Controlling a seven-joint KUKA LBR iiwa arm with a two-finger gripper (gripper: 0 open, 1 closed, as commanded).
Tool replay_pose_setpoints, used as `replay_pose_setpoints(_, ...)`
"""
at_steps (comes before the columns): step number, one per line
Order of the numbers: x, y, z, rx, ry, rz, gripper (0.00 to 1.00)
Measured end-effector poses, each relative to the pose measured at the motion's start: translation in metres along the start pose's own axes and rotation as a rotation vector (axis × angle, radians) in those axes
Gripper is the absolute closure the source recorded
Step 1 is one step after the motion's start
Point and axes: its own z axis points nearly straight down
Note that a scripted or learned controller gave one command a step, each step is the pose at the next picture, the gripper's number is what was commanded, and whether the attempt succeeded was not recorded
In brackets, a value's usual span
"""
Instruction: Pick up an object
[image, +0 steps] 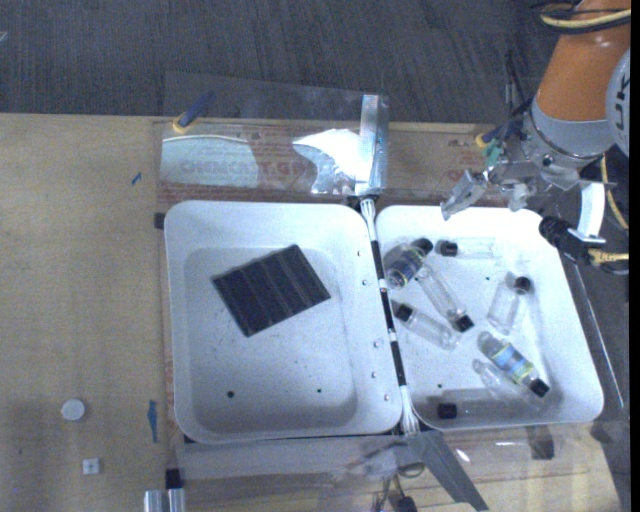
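A dark grey floor runs behind the tan table (80, 250), which carries my two shallow white bins side by side. I take the right bin (575, 330) as my landmark. My end effector (490, 192) hangs just above its far rim, toward the far-left corner, with my orange-banded wrist up and to the right of that rim; the two fingers stand apart, and nothing sits between them. Inside the right bin lie several small clear vials with black caps: one labelled vial (405, 265) near its left wall, a long clear vial (442, 298) just right of that one, another vial (425, 325) close below them, a vial (508, 305) toward the bin's right side, and a labelled vial (515, 365) near the front-right corner. A further clear vial (470, 247) lies near the far wall, almost under my fingers, and one more (475, 408) rests along the front wall. Touching the right bin's left wall is the left bin (190, 400), which holds a dark ribbed flat panel (270, 288), tilted. Beyond the left bin, a clear plastic sheet (270, 150) lies on the table.
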Motion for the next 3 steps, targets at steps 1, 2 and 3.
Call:
replay_pose_setpoints(1, 0.007, -0.029, 0.123, 0.003, 0.002, -0.009, 0.00)
replay_pose_setpoints(2, 0.007, -0.028, 0.112, -0.001, 0.001, -0.008, 1.00)
replay_pose_setpoints(3, 0.007, -0.028, 0.112, -0.001, 0.001, -0.008, 0.00)
